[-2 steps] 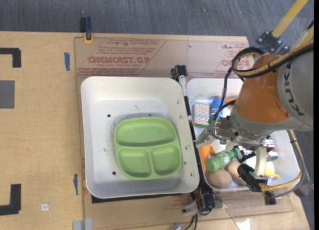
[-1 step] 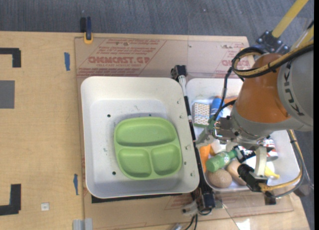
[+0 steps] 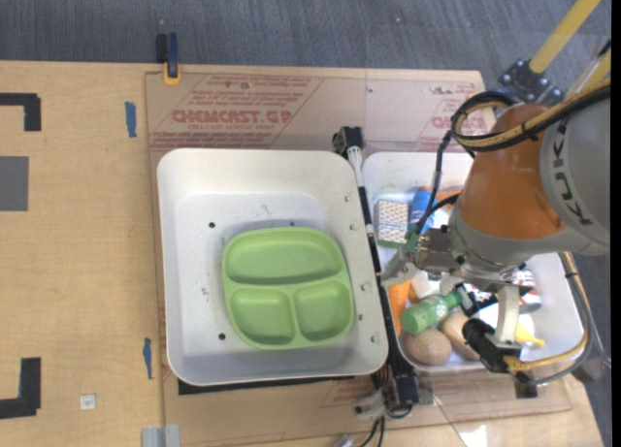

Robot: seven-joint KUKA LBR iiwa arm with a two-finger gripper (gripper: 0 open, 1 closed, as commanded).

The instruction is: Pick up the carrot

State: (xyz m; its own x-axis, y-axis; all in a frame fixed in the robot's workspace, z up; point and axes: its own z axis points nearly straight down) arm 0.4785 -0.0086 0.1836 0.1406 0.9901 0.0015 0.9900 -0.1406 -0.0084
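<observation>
The carrot (image 3: 399, 293) lies among the clutter in the right bin (image 3: 576, 311), not yet lifted, while the end effector (image 3: 454, 275) hovers just above it, its grip state impossible to tell, so the pick remains undone.

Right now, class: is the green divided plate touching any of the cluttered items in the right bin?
Apart. The camera view shows the green divided plate lying in the left bin, with both bins' walls between it and the right bin clutter.
</observation>
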